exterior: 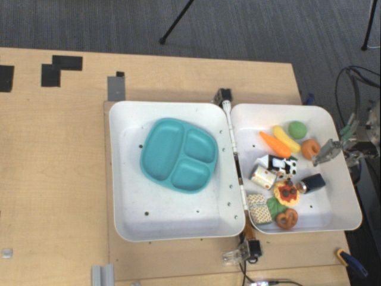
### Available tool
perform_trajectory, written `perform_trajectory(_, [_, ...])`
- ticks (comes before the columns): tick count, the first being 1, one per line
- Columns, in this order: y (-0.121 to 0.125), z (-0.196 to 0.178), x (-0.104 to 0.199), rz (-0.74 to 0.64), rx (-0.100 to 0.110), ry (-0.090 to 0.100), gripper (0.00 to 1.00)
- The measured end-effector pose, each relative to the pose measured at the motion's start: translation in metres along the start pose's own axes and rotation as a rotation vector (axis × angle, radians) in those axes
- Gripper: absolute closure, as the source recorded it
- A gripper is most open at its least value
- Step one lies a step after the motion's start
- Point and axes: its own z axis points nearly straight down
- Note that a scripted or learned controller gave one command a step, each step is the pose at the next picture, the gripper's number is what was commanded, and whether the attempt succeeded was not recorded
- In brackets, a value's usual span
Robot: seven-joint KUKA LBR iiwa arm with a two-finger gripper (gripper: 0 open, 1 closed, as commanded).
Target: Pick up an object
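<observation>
The right white bin [333, 219] holds several toy foods. Among them are a green ball [297, 128], a yellow banana [286, 139], an orange carrot [272, 143] and an orange round piece [309, 149]. Lower down lie a black-and-white cow figure [283, 165], a pale can [262, 176], a black block [314, 182], a pizza-like piece [287, 193] and a brown pretzel [287, 219]. My gripper [329, 151] hangs at the bin's right rim, just right of the orange round piece, with nothing visibly in it.
The left white bin [128, 219] holds a teal divided plate [178, 154]. A checkered cracker [258, 207] and a green leaf piece [274, 207] lie at the right bin's near left corner. Cables [351, 88] hang at the right beyond the bench edge.
</observation>
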Motion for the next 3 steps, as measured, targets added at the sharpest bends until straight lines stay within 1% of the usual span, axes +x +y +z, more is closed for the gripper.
perform_trajectory(1, [0.068, 0.088, -0.006, -0.002, 0.003, 0.001, 0.0])
perform_trajectory(2, [0.143, 0.19, 0.037, 0.0, -0.005, 0.0, 0.0])
perform_trajectory(3, [0.145, 0.178, 0.037, -0.003, -0.01, -0.001, 1.0])
